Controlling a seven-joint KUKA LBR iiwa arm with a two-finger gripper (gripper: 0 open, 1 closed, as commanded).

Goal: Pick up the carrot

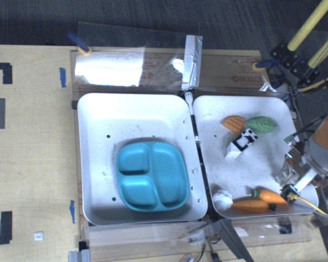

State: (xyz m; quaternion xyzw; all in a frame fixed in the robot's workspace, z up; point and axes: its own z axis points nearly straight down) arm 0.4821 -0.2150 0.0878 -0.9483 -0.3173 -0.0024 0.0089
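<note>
Pincer (291, 172): hanging over the right edge of the right bin (246, 171), just beside the carrot's right end; whether it is standing apart or together, I cannot tell.
Carrot (271, 196): lying on its side near the front wall of the right bin, bright orange, with its green stub pointing left; nothing is visibly gripping it.
Close neighbours: a duller orange stick (248, 204) is lying just beside the carrot on its left, and a white lump (223, 200) is sitting at that stick's far end.
Other contents: a brown pastry (234, 123), a green leaf (262, 125) and a black-and-white block (241, 142) are resting well apart from the carrot, toward the back.
Left bin (93, 146): holding a blue divided plate (152, 174).
Step in hand: the approach appears to be finishing; the grasp is not yet showing.
Next move: probably calling for a descent squarely over the carrot's body, closing across its width while staying clear of the front wall and the orange stick.
</note>
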